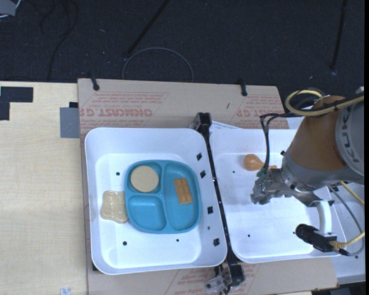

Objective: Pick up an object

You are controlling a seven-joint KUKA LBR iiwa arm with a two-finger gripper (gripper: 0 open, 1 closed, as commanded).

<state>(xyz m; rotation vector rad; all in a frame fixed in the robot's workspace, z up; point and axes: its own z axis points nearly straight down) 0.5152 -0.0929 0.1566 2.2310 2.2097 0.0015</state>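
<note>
The tabletop point(31, 195) is carrying two white bins side by side, and the grey arm point(323, 149) is reaching over the right bin point(264, 238), its hand point(262, 192) hanging low above the bin floor; whether it is apart or together I cannot tell. In the left bin point(104, 146) a blue divided tray point(154, 217) is holding a round tan disc point(144, 179) and an orange cracker point(183, 191), with a pale yellowish piece point(114, 206) lying against its left edge. A small orange object point(253, 161) is lying in the right bin, near the hand but apart from it.
</note>
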